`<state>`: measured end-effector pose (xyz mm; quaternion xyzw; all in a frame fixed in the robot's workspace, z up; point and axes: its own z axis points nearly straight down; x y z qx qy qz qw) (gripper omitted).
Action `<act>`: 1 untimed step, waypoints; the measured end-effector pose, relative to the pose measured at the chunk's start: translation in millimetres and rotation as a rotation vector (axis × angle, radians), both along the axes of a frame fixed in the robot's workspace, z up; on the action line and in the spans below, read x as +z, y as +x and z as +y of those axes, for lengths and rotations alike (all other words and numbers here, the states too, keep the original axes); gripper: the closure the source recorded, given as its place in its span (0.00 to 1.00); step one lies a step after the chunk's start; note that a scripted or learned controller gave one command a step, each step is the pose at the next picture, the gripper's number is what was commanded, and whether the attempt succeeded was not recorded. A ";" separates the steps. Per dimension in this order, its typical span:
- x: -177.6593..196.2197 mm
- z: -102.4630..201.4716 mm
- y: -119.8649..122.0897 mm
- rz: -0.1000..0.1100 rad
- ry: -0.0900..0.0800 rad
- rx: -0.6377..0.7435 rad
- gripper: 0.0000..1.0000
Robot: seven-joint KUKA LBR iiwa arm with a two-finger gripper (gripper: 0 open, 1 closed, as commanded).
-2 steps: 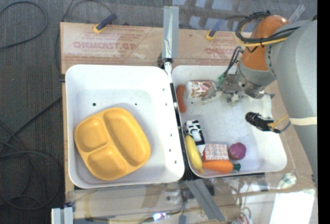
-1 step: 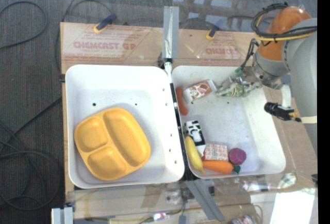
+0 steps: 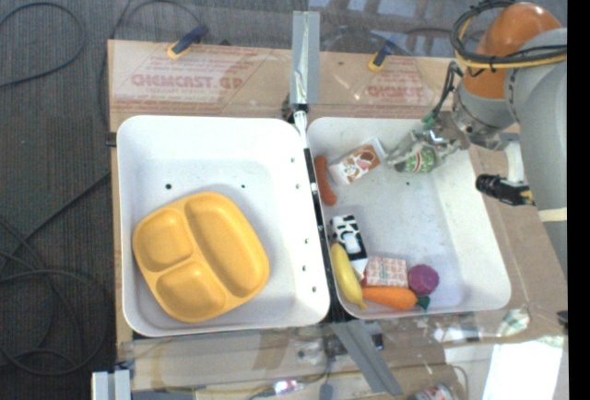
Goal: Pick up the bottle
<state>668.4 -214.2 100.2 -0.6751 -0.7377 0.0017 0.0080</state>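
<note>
Carrot (image 3: 391, 298) (orange), bottle (image 3: 420, 158) at claw (image 3: 433, 133)

Grey arm (image 3: 544, 103) with orange band, black cable.

Yellow tray (image 3: 201, 255); orange carrot (image 3: 391, 298); purple ball (image 3: 423, 278); white bins (image 3: 212, 135).

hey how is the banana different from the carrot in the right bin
The banana is yellow, the carrot orange with a green end. The banana runs roughly up and down the view along the bin's left wall, while the carrot lies crosswise along the near wall. The banana curves; the carrot is straight and tapered. Both lie flat in the right bin, meeting near its lower left corner.
</note>
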 end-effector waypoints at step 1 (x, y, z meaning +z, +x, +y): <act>-11.4 55.7 -67.8 -0.020 -0.011 -0.235 0.00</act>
